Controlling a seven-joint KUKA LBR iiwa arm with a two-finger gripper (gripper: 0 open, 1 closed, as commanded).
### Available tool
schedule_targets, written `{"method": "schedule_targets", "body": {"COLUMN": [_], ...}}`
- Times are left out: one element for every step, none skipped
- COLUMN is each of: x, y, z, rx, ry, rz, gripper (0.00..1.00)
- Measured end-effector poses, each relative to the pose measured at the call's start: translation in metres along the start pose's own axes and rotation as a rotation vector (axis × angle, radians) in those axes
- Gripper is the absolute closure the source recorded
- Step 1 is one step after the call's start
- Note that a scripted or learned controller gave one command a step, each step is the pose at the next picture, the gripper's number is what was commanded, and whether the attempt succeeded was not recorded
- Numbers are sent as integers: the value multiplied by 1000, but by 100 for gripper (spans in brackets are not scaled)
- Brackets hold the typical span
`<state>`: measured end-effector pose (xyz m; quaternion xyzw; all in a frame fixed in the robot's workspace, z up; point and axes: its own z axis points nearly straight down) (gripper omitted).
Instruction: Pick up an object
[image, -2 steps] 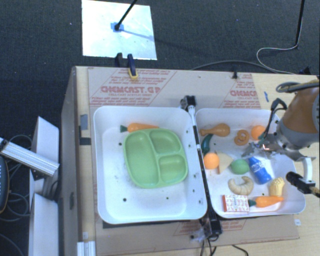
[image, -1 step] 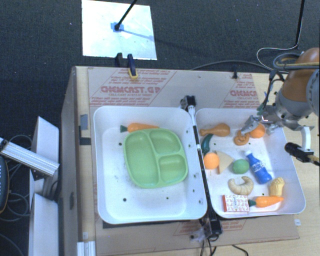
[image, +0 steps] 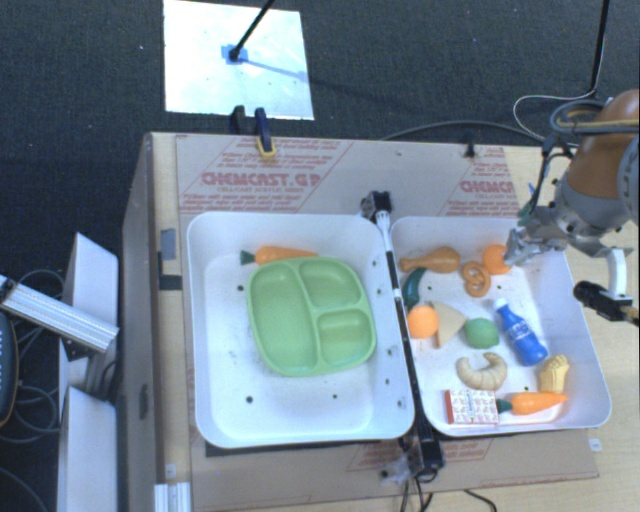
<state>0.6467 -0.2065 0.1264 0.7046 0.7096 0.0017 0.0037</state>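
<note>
My gripper (image: 520, 246) hangs over the far right part of the right bin (image: 590, 385), right beside a small orange piece (image: 495, 258); I cannot tell whether it touches that piece. Close by in the same bin lie a brown pretzel (image: 475, 279) and an orange drumstick (image: 432, 262). Further forward lie an orange ball (image: 422, 320), a pale wedge (image: 451, 322), a green ball (image: 482, 333), a blue bottle (image: 521, 334), a croissant (image: 483, 372), a yellow corn piece (image: 553, 373), a carrot (image: 536, 403) and a red-and-white pack (image: 470, 406).
The left bin (image: 225, 400) holds a green divided plate (image: 310, 315) and a carrot (image: 281, 255) behind it. A dark green piece (image: 412, 288) lies against the wall between the bins. The cardboard bench top (image: 300, 170) runs behind both bins.
</note>
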Motion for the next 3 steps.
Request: {"method": "schedule_targets", "body": {"x": [0,45,44], "y": [0,12,13], "z": [0,42,30], "rx": [1,6,2], "ry": [0,3,2], "rz": [-1,2,0], "gripper": [0,0,100]}}
